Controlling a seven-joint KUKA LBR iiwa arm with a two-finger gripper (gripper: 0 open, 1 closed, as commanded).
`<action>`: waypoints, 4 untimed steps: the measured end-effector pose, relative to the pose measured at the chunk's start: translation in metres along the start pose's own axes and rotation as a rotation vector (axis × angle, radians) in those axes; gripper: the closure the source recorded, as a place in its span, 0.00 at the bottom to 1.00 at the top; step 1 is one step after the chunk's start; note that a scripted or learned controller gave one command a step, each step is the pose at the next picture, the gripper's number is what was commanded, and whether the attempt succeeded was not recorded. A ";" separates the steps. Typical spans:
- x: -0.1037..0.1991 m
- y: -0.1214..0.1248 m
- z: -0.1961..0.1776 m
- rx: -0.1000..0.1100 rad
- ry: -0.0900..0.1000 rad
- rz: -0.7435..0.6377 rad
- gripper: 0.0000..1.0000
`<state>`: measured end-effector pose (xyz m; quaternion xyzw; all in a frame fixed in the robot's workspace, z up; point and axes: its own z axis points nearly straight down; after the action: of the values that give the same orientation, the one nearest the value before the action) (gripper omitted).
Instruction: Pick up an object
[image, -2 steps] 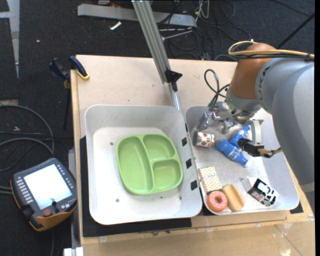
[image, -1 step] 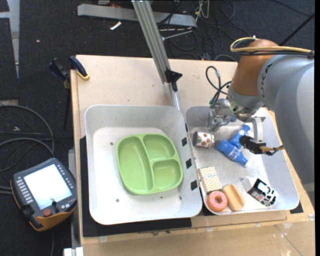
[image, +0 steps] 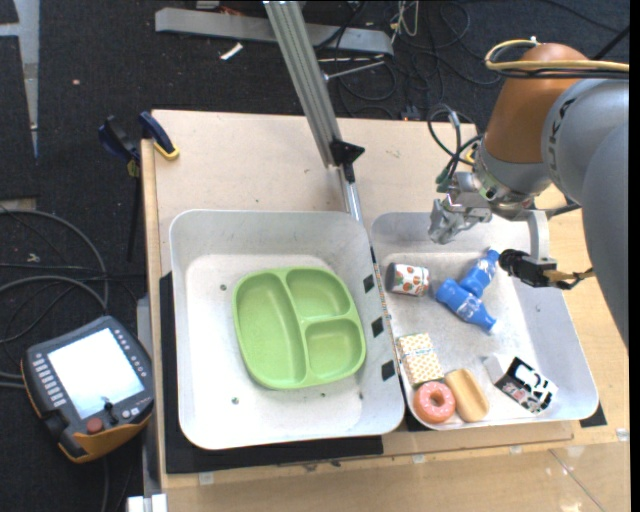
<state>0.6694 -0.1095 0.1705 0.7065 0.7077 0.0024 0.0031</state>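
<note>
My gripper (image: 446, 229) hangs over the back of the right bin (image: 565, 340), its fingers pointing down with nothing visible between them. Just below and left of it lies a small tipped cup with a brown and red print (image: 407, 279). A blue plastic bottle (image: 470, 293) lies on its side right of the cup. Nearer the front are a checked waffle-like block (image: 417, 351), a pink frosted donut (image: 434, 401), a tan bread roll (image: 467, 393) and a small black and white packet (image: 524, 385).
The left bin (image: 200, 300) holds a green divided plate (image: 298, 326). A slanted metal pole (image: 312, 85) rises from between the bins at the back. A teach pendant (image: 85, 385) lies on the floor at the left, and a blue and yellow clamp (image: 150, 132) sits at the bench's back-left corner.
</note>
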 end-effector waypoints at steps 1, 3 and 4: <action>0.004 0.001 -0.064 -0.001 0.000 -0.002 1.00; 0.053 -0.022 -0.097 0.011 0.002 -0.005 1.00; 0.090 -0.043 -0.085 0.011 0.002 -0.004 1.00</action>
<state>0.6258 -0.0191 0.2553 0.7050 0.7092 -0.0010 -0.0016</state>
